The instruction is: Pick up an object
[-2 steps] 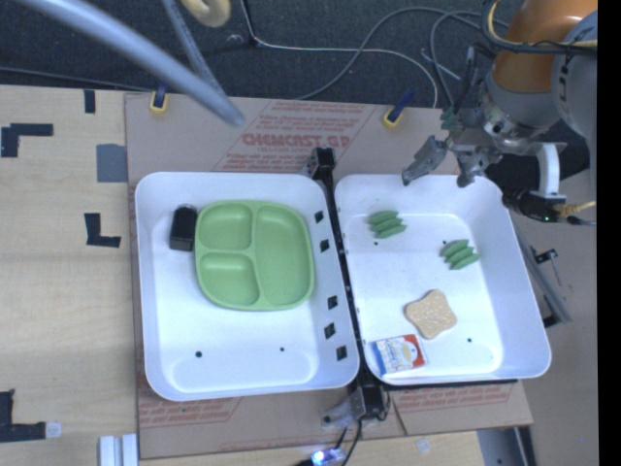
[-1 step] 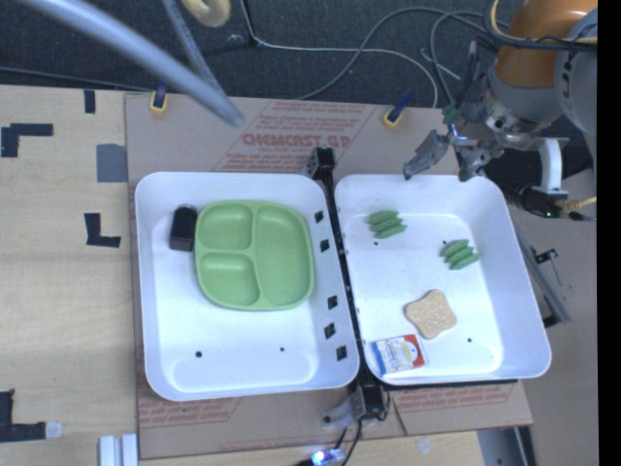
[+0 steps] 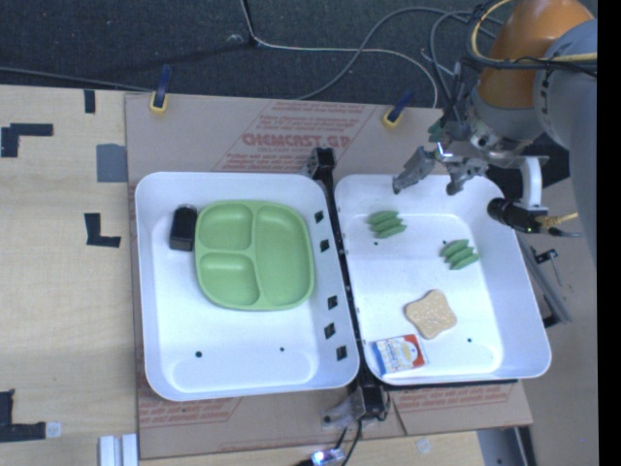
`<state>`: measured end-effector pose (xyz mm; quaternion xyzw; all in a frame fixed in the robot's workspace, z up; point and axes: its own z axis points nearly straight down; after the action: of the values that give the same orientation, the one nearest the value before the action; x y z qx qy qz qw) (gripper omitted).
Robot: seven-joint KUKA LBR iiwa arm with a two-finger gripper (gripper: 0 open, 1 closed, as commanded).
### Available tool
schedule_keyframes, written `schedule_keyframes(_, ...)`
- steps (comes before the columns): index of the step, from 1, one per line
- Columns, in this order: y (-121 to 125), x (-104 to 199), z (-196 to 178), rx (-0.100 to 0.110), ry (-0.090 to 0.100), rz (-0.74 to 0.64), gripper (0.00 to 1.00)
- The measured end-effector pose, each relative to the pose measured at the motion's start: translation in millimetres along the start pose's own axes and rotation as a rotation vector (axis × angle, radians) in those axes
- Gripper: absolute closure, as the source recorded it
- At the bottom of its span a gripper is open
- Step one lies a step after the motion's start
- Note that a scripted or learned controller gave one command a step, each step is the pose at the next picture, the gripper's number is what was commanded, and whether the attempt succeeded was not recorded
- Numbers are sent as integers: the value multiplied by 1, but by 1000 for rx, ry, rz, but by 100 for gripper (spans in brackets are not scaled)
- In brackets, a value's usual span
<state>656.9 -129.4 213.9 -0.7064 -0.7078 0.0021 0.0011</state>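
Note:
My gripper [image 3: 432, 176] hangs over the far edge of the right bin [image 3: 505, 289], with its two fingers spread open and nothing between them. In that bin lie a green pea pod [image 3: 386, 224] just below the gripper, a second green pod [image 3: 460, 253] further right, a tan slice of toast [image 3: 431, 315] and a small red, white and blue carton [image 3: 399, 354] at the near edge. The left bin [image 3: 165, 338] holds a green divided plate [image 3: 256, 254] and a small black block [image 3: 183, 228] beside it.
The grey arm with its orange band [image 3: 529, 37] reaches in from the upper right. Cables run across the dark floor behind the bench. Black clips line the divider [image 3: 335, 260] between the bins. Both bins rest on a cardboard sheet [image 3: 281, 134].

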Motion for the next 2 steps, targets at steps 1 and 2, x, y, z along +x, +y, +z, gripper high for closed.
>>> schedule_keyframes(1,-7,-5,62,3,1,1,0)
schedule_keyframes(2,-9,-8,107,2,0,1,0)
